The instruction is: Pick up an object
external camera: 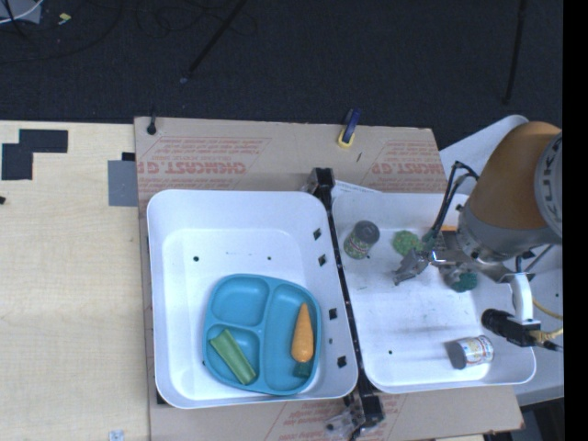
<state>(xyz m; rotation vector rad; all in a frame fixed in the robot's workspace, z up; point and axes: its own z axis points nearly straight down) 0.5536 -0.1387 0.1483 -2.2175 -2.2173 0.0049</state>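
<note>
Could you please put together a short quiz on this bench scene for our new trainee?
1. True or false: the carrot lies in the blue tray in the left bin.
2. Which lies nearest the gripper? A) green ball B) can C) green stick
3. Fill in: the small jar lies in the ___ bin.

Key: 1 true; 2 A; 3 right.
</note>
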